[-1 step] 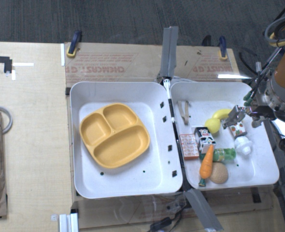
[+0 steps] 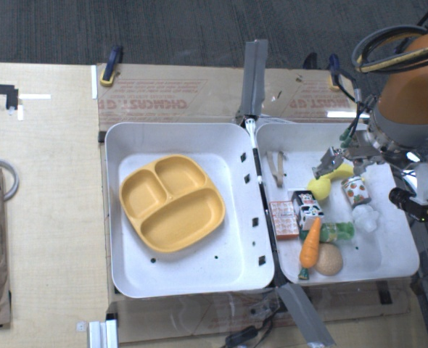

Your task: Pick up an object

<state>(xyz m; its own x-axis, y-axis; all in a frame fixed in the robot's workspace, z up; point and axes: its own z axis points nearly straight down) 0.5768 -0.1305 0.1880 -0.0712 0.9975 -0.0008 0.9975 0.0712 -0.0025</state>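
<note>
Two white bins are sitting on the bench: the left bin (image 2: 127,267) is holding a yellow-orange divided plate (image 2: 172,202). In the right bin (image 2: 395,263) an orange carrot (image 2: 310,243) is lying beside a tan ball (image 2: 329,260), a yellow pear-like piece (image 2: 320,187), a red-and-white patterned box (image 2: 283,219) and a black-and-white cow-patterned carton (image 2: 310,210)

Left bin (image 2: 120,216) holds yellow divided plate (image 2: 172,202). Right bin (image 2: 402,259) crowded — carrot (image 2: 310,243), brown ball (image 2: 329,260), small cartons (image 2: 296,214), yellow banana-shaped toy (image 2: 327,180). Gripper (image 2: 333,162) low over banana toy — contact unclear. Arm (image 2: 406,96) enters from right.
</note>
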